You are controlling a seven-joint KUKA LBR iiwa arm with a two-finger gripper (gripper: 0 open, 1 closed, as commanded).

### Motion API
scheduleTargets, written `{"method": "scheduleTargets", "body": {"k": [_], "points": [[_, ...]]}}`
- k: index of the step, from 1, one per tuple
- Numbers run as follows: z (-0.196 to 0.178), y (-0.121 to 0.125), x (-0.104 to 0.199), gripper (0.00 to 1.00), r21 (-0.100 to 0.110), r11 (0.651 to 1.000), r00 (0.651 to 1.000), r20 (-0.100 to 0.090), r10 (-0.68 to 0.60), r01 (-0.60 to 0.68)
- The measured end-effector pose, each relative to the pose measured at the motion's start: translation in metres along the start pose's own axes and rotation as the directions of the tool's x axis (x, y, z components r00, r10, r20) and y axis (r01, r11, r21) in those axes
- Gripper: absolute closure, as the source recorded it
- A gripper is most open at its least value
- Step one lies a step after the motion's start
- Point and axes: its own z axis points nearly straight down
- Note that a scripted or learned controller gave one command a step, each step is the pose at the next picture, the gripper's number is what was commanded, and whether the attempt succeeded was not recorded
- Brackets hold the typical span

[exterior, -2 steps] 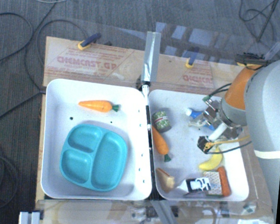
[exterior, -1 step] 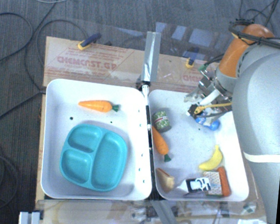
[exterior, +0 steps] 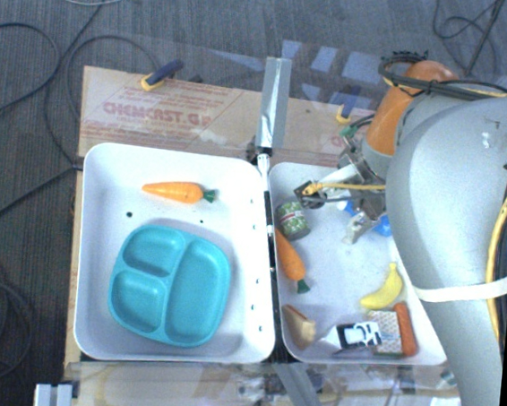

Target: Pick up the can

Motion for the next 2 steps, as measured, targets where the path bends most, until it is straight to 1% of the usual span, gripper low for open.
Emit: {"method": "scheduleTargets", "body": {"k": [1, 2], "points": [[0.023, -0.005, -0.003, 0.00, 0.004, 0.988, 0.988, -0.001, 0.154, -0.154], [-0.072, -0.019, -0.008, 0.00, -0.001, 0.987, 0.987, -0.005, 0.159, -0.159]]}}
